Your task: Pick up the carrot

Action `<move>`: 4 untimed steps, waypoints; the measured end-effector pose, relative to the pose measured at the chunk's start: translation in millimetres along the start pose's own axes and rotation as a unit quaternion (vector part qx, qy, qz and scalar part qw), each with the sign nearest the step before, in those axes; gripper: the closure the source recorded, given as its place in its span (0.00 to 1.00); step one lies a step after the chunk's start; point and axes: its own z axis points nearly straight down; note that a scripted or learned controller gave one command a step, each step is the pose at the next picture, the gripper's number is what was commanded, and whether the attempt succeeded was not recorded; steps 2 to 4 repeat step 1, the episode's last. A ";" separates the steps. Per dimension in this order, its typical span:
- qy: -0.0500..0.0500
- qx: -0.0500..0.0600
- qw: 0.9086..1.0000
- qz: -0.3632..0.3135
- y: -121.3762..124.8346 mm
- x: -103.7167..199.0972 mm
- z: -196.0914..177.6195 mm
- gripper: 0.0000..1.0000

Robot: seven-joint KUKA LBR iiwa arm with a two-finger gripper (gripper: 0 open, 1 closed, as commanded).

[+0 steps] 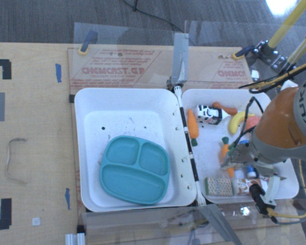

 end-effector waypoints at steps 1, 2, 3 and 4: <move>-0.001 0.007 0.999 0.052 -2.8 27.3 -166.0 1.00; -0.001 0.007 0.999 0.052 -2.8 27.3 -166.0 1.00; -0.001 0.007 0.999 0.052 -2.8 27.3 -166.0 1.00; -0.001 0.007 0.999 0.052 -2.8 27.3 -166.0 1.00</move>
